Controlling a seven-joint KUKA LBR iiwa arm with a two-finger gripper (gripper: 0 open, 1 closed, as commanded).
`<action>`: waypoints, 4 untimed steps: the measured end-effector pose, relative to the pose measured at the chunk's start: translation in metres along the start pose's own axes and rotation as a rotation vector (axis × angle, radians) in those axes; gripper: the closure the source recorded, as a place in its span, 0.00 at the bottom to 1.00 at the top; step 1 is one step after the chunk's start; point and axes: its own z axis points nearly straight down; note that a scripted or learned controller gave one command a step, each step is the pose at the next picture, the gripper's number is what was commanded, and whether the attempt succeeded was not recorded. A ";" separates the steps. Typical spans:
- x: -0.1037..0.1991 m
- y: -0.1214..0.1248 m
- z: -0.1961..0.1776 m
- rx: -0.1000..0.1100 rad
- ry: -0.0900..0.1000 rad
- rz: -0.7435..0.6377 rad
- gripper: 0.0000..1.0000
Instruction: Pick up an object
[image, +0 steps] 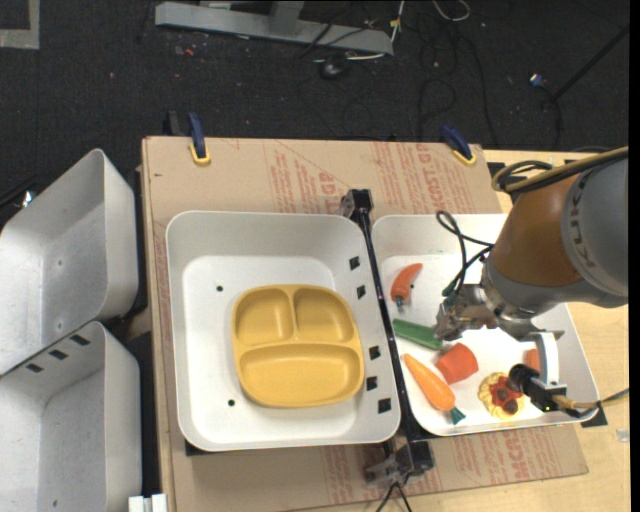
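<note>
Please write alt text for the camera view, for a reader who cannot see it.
A grey and orange robot arm reaches from the right over the right white bin, its gripper low among toy foods: a green piece, a red piece and two carrots. The left white bin holds a yellow divided plate.

The left bin has open floor around the yellow divided plate. In the right bin, carrots, a green piece and a red piece crowd the middle, with the arm overhanging them.
</note>
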 end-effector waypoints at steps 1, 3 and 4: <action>-0.002 0.009 -0.046 -0.005 -0.001 -0.005 1.00; 0.059 0.016 -0.107 -0.003 0.000 -0.011 1.00; 0.115 0.032 -0.116 -0.004 0.001 -0.011 1.00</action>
